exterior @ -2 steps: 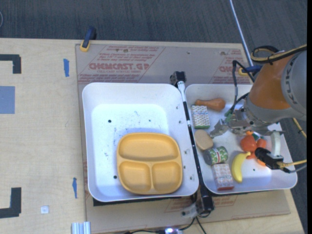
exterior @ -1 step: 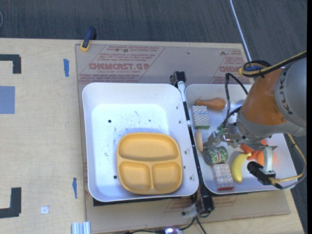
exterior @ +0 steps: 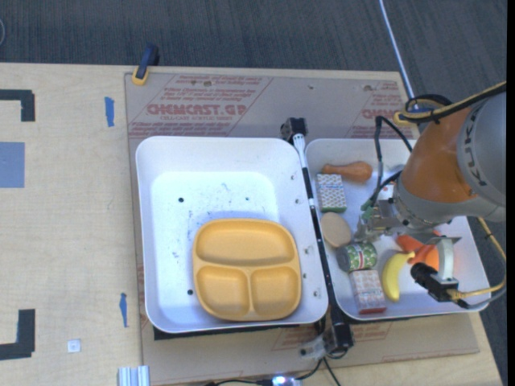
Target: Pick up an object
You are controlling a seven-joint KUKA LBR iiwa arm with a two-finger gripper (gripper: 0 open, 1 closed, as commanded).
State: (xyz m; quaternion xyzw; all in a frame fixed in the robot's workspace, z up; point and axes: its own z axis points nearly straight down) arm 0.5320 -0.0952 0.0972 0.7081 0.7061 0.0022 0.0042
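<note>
Hovering above the right bin (exterior: 475, 300), the gripper (exterior: 372, 225), finger state impossible to tell, should descend straight onto the green can (exterior: 359, 256) just below, avoiding the banana (exterior: 392, 276).

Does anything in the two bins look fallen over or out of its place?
Nothing looks spilled or damaged. The small can lies on its side in the right bin, beside the banana. The yellow tray sits flat.

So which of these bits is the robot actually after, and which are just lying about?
For the job (any could be picked), in the right bin:
- banana
- green can
- chicken drumstick
- green-white box
- red-white box
- round tan piece
- the gripper above them

Lying about:
- yellow divided tray in the left bin
- blue clamp
</note>
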